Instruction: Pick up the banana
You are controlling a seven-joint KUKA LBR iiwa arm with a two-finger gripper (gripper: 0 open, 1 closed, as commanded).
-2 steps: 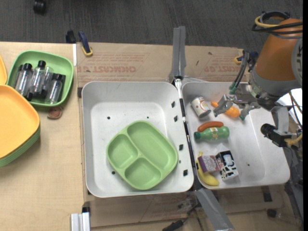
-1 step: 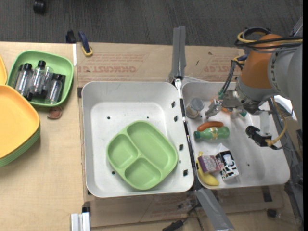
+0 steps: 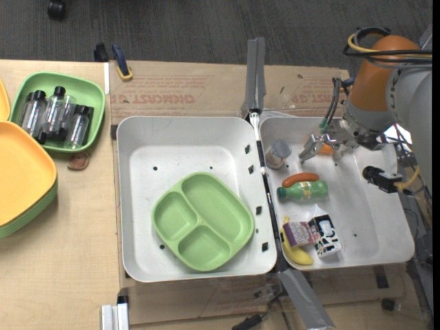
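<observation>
The camera view looks down on the wooden table [image 3: 75, 253], which carries 2 shallow white bins. The right-hand white bin [image 3: 371, 232] serves as landmark. The yellow banana [image 3: 298, 254] lies against that bin's near-left corner, partly covered by a small purple-and-white packet [image 3: 301, 233]; a black-and-white carton [image 3: 326, 235] sits just right of the packet. Toward the bin's middle-left lies a green plastic bottle [image 3: 303, 191], with an orange-red carrot-shaped piece [image 3: 301, 179] touching its far side. A round grey tin [image 3: 278, 152] stands near the bin's far-left wall. The hand [image 3: 323, 145] hangs over the bin's far part, well apart from the banana, its metal fingers [image 3: 307, 150] spread apart around nothing. Left of this bin, the other white bin [image 3: 130, 184] holds a green 3-compartment tray [image 3: 203, 220].
</observation>
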